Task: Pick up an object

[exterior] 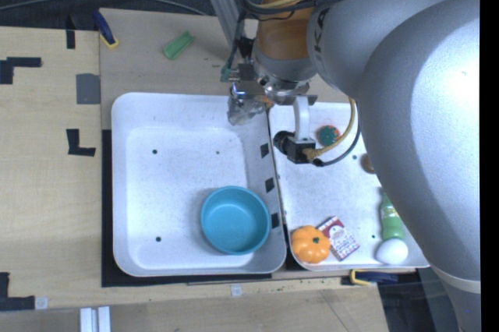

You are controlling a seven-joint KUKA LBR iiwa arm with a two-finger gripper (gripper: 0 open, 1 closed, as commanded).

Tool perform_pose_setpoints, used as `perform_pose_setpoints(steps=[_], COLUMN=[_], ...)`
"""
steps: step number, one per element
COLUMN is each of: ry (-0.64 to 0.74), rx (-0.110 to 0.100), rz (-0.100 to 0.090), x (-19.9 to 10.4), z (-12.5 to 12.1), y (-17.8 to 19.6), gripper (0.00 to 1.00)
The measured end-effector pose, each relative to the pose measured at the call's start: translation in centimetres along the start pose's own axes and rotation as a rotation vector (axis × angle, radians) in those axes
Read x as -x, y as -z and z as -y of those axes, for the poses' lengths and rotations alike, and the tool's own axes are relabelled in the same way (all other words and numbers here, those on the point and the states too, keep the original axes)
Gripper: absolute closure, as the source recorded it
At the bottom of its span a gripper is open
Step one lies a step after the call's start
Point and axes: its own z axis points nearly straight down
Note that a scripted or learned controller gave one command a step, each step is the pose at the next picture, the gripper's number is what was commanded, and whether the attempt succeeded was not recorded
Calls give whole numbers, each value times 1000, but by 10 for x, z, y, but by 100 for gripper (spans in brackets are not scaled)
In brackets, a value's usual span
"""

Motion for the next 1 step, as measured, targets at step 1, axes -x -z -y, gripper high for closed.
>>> perform_pose_setpoints(steps=[1], ry=[0], rx=[-1], rz=[1], x=[0], z=[0], y=[0], gripper=[0])
